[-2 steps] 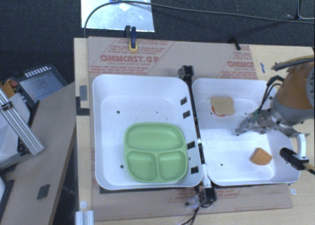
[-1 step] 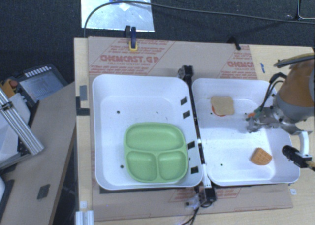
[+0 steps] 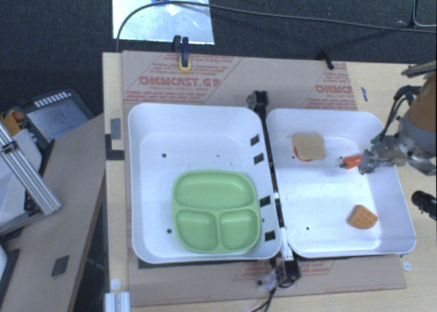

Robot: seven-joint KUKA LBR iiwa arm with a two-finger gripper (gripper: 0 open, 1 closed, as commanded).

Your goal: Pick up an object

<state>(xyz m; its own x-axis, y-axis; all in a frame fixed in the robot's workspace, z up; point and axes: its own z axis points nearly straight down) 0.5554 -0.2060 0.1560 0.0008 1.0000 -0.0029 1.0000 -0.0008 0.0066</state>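
Gripper (image 3: 369,162): at the end of the grey arm (image 3: 418,141) entering from the right, low over the right-hand white bin (image 3: 321,235) near its right wall. Whether it is apart or together cannot be told at this size and angle.

Orange piece (image 3: 351,162): small, carrot-coloured, lying just left of the gripper tip, touching it or nearly so; whether it is gripped cannot be told.

Sandwich-like item (image 3: 308,147): tan slice over a red layer, further left of the gripper and a little toward the bin's far wall, well apart from the tool.

Waffle-like biscuit (image 3: 362,218): golden brown, nearer the camera than the gripper, by the bin's front right corner.

Left-hand white bin (image 3: 147,167): beyond the divider, far left of the gripper.

Green plate (image 3: 216,210): three compartments, resting in the near part of the left-hand bin.

Cardboard sheet (image 3: 205,78): printed, lying beneath both bins.
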